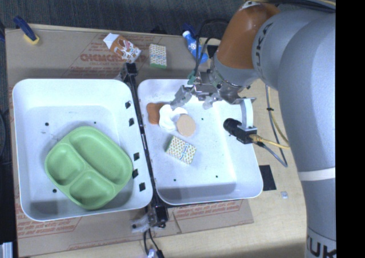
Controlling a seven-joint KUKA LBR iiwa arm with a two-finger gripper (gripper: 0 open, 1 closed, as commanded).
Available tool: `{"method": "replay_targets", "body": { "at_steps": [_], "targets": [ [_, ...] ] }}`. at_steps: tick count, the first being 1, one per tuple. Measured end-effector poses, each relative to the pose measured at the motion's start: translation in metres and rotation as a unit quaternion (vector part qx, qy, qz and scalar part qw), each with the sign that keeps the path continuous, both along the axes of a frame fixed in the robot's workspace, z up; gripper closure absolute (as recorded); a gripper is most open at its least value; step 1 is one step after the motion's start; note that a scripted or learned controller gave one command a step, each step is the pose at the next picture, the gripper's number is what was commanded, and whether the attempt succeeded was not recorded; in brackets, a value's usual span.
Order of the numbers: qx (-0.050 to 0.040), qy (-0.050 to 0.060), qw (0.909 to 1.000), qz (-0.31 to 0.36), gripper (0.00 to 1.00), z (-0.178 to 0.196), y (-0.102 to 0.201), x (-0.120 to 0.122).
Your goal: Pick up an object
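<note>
My gripper (194, 97) hangs over the back of the right bin (228, 171), its two fingers spread apart with nothing between them. Just below and left of it lie a brown piece (153, 113), a white object (167, 118) and a tan round disc (186, 125), bunched together. A patterned small block (181, 150) lies further forward in the same bin.
The left bin (34, 97) holds a green divided plate (89, 166). Behind the bins on the cardboard lie a small packet (121, 48), a patterned cube (158, 55) and a blue item (193, 42). A black part (238, 130) of the arm with a cable overhangs the right bin.
</note>
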State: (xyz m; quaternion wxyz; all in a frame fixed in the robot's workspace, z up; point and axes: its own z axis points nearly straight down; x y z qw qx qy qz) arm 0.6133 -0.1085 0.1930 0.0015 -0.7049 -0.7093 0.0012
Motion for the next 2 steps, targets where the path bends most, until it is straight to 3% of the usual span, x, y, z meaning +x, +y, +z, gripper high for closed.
{"method": "replay_targets", "body": {
  "at_steps": [1,2],
  "targets": [
    [-0.0003,0.0,1.0,0.002,0.0,0.038,0.102,-0.041],
    [-0.0009,0.0,1.0,0.0,0.0,-0.002,0.048,0.018]
  ]
}}
